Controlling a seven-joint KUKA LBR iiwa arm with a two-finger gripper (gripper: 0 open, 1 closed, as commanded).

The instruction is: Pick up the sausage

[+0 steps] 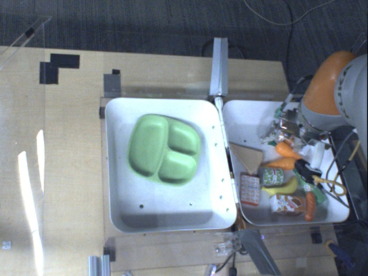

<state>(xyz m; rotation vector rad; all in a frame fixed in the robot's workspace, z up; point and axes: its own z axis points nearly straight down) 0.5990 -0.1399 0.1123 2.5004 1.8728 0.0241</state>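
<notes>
Where the two white bins sit side by side, the bench point(69, 171) is pale wood, with black marks near its far left corner. Past the bench, the floor is dark grey carpet, and a thin cable point(287, 10) loops across it. A grey metal post point(219, 68) stands between the bins at their far edge.

The left bin point(121, 211) holds one thing: a green plate point(165, 149) with three parts, lying a bit toward the far side.

The right bin point(244, 117) is full of toy food, all crowded in its near, right part. A brown wedge point(248, 156) lies by the wall between the bins. Just near it is a small red and white packet point(249, 189). Next to that is a green and white jar point(274, 176), and a yellow banana point(286, 187) touches it. Two orange carrots point(286, 149) lie farther back. The sausage point(310, 206) is the thin reddish-brown one at the near right corner, beside a red and white pack point(287, 203).

The grey arm with its orange band point(325, 88) reaches in from the right. The gripper point(282, 126) hangs over the far right part of the right bin, well apart from the sausage. I cannot tell how it is set.
</notes>
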